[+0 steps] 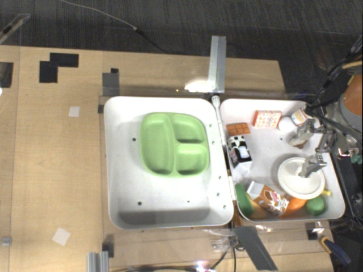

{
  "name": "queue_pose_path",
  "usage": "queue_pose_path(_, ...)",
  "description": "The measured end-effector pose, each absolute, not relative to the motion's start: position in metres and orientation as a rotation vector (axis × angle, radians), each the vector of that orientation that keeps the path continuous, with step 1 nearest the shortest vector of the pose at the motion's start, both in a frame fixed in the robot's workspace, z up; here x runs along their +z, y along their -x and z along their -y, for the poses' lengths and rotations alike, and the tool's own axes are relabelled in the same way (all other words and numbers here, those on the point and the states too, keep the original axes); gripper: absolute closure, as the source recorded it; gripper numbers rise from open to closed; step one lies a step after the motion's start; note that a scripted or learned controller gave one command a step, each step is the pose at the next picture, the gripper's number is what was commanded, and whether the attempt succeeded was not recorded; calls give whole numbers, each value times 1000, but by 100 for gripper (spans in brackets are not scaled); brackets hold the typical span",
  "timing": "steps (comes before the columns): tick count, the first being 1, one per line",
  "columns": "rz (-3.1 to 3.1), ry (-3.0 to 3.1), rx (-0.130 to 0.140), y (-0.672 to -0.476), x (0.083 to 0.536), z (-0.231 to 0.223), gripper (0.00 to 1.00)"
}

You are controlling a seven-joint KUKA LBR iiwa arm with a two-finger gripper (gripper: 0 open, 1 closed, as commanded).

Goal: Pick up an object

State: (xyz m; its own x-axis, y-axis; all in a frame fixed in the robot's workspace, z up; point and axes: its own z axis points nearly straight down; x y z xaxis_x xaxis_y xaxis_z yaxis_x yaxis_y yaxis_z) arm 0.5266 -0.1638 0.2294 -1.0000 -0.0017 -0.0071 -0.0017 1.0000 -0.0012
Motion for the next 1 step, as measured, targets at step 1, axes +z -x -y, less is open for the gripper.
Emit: queue_pose_path(1,-3119,265,-5,-499,130,155,0)
